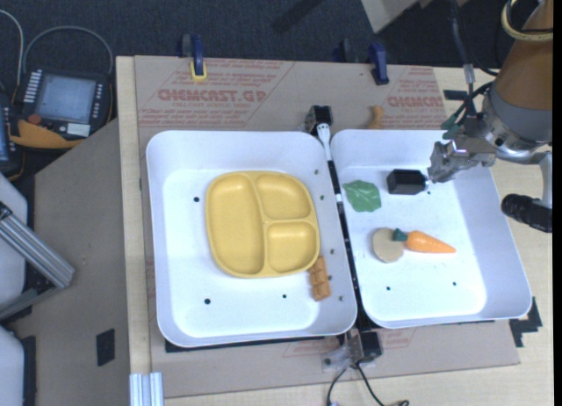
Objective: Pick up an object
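Note:
The right bin (492,281) holds a small black block (406,182), a green leafy piece (362,195), an orange carrot (428,242) and a round tan piece (385,246) touching the carrot's green end. My gripper (445,165) hangs over the bin's upper right part, just to the right of the black block. Nothing shows between its fingers.
The left bin (176,246) bears a yellow divided plate (262,222) and a small brown piece (320,282) at the plate's lower right corner. A black clamp part (320,118) sits at the top between the bins. The arm's grey body (522,114) overhangs the right bin's far corner.

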Motion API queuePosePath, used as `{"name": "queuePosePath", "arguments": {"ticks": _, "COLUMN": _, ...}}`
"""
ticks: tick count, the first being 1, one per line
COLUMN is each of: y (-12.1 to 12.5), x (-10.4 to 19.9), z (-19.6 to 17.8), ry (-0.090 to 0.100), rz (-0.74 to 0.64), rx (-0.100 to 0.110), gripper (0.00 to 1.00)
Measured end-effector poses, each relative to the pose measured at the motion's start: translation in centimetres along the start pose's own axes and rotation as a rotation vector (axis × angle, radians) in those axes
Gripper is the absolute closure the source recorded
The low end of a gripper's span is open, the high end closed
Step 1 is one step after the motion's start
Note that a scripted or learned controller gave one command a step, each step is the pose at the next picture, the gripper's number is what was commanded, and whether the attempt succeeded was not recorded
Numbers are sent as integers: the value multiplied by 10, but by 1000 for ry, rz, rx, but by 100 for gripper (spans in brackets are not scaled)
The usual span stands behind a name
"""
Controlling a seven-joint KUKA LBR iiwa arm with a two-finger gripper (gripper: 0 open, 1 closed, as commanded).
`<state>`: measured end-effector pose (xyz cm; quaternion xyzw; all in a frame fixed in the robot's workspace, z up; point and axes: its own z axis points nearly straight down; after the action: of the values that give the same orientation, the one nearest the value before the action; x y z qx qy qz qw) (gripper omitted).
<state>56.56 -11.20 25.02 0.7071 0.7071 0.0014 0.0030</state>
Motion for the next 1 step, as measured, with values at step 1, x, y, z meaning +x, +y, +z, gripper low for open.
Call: {"name": "queuePosePath", "arguments": {"ticks": 1, "y": 1, "x": 0, "z": -31, "ry": 0, "rz": -1, "rx": 0, "gripper": 100}}
